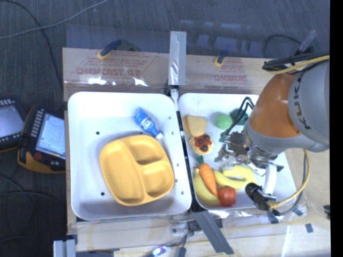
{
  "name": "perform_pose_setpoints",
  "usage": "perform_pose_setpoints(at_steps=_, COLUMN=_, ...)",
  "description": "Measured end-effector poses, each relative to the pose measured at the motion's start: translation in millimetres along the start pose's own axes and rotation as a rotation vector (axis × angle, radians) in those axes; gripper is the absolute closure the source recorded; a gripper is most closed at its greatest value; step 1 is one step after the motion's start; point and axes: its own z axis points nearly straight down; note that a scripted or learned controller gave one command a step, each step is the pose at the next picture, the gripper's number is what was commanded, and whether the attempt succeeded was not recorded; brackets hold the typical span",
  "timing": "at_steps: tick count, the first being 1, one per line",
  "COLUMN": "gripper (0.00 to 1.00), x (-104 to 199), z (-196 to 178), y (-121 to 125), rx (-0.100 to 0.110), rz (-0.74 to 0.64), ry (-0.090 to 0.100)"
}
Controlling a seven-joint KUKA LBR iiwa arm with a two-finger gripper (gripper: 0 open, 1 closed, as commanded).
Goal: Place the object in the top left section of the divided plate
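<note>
Divided plate (136,168): yellow, three sections, logged in the left bin (86,122), sitting toward that bin's near right part, tilted a little against the bin's sides. I saw nothing resting in any of its sections.

Blue bottle (146,121): small, white-labelled, lying on its side in the left bin, just beyond the plate's far edge; whether it touched the rim I could not make out.

Right bin (289,189): held the toy food. I counted a pale yellow wedge (196,125) at the far left, a green round piece (224,120) beside it, a small slice with red and dark toppings (202,142) just nearer than the wedge, a carrot (208,179) lying across a yellow fruit (201,191), a banana (236,177) to the carrot's right, and a red round piece (226,196) at the near edge, touching the carrot's tip.

Gripper (234,150): reached in from the right, low over the middle of the right bin, just above the banana and beside the topped slice. Its metal parts blended with the cabling, so I could not tell whether the hand was open or closed, nor whether anything sat in it.

Arm (284,114): grey with an orange band, covering the right bin's far right corner.

Bench surroundings: a handheld pendant with a screen (45,141) lay on the carpet left of the bins.
</note>
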Motion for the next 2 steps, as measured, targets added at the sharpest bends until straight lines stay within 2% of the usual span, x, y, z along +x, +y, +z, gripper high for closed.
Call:
perform_pose_setpoints(at_steps=1, gripper=1.0, x=2.0, z=-6.6, y=0.1, rx=0.006, rz=-0.004, ry=0.002)
perform_pose_setpoints(at_steps=2, gripper=1.0, x=-0.3, z=-0.2, y=0.3, rx=0.0, rz=-0.225, ry=0.0)
